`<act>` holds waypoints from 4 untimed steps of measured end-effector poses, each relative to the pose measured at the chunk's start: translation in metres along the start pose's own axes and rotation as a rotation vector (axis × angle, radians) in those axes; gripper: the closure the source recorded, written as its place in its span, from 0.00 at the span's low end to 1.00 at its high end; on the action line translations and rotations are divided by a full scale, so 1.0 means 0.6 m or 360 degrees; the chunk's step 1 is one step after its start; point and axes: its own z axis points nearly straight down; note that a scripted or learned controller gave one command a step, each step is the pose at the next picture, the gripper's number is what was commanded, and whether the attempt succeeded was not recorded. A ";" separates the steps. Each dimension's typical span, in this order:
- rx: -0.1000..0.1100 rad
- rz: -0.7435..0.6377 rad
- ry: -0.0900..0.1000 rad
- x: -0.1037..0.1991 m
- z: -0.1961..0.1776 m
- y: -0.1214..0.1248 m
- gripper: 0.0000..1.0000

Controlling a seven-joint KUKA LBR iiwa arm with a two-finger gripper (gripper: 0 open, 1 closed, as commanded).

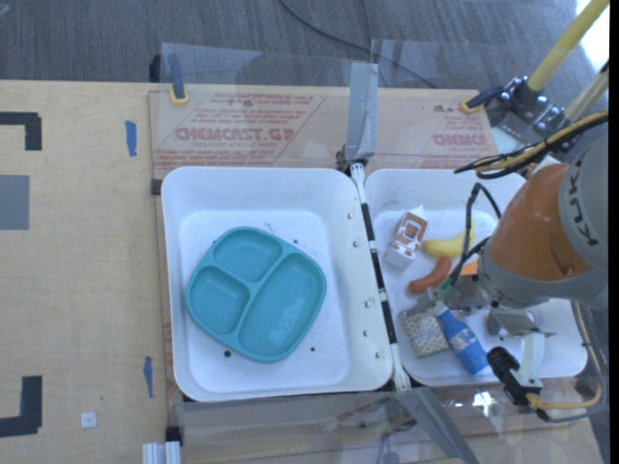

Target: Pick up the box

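The box (407,237) is a small white carton with orange print. It stands near the upper left of the right bin (571,361), close to the divider. My gripper (472,305) hangs below the orange-banded wrist (540,228), low over the middle of the right bin. It is down and to the right of the box and apart from it, and nothing shows held in it. The arm hides the bin's right half.
A yellow banana (447,246) and an orange sausage (430,275) lie between the box and the gripper. A speckled square (424,333) and a blue bottle (463,342) lie near the front. The left bin (193,196) holds a teal divided plate (256,293).
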 end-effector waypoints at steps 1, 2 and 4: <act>0.0001 -0.0228 0.0000 0.002 0.000 0.001 0.00; 0.0018 0.0010 0.0017 -0.001 0.002 -0.002 0.00; 0.0005 0.0057 0.0016 -0.002 -0.017 -0.001 1.00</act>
